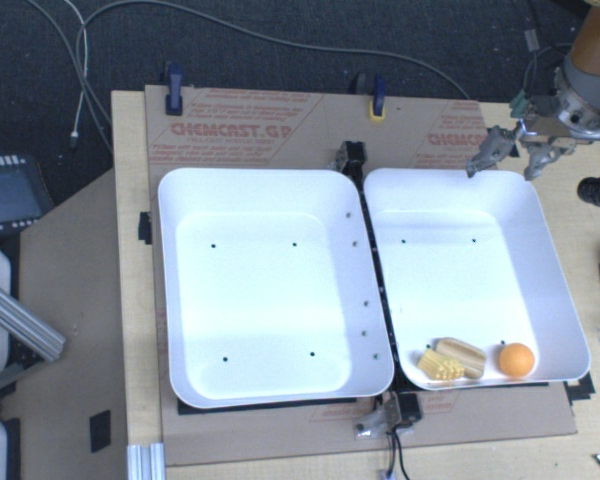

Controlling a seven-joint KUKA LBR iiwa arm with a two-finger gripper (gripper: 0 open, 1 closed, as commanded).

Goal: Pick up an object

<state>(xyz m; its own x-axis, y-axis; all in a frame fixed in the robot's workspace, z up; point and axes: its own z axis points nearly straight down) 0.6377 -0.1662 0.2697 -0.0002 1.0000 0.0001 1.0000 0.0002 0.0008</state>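
An orange ball (517, 359) lies in the near right corner of the right bin (460, 268). Just left of it sit a tan bread-like roll (462, 351) and a yellow corn-like piece (440, 366), touching each other. My gripper (506, 158) hangs over the far right edge of the right bin, well apart from all three objects. Its two fingers are spread open with nothing between them.
The left bin (265, 283) sits beside the right one on a cardboard-covered bench (280, 128). Blue clamps (173, 88) hold the far edge. Cables run across the dark floor behind the bench.
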